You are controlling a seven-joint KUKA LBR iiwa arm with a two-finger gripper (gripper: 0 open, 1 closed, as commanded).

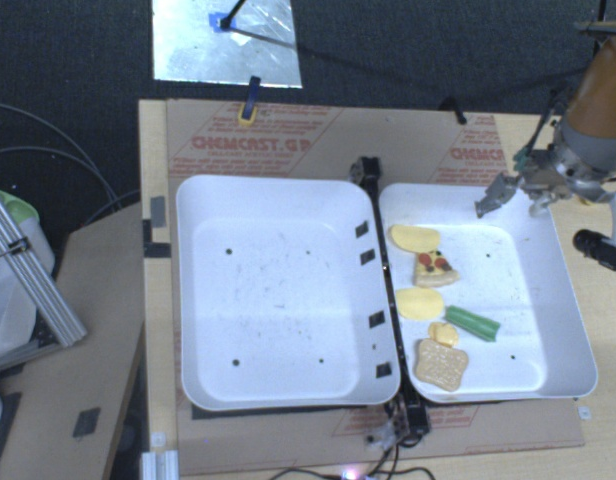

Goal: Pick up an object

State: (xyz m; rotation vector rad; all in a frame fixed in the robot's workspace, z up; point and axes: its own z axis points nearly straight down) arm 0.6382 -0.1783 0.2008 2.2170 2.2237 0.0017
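The right bin [548,298] holds several toy foods along its left side: a yellow oval piece [415,237], a pizza slice [435,268], a second yellow piece [420,303], a green stick [473,323] and a slice of toast [441,365] with a small yellow bit [445,334] on top. My gripper [512,198] hangs above the bin's far right corner, well away from the foods, with its fingers [491,197] spread and nothing between them.
The left bin [198,208] lies beside the right one, with a black divider [383,278] between them. A shiny metal plate [226,26] sits on the floor beyond the bench. Cables and a metal frame [28,278] stand at the left.
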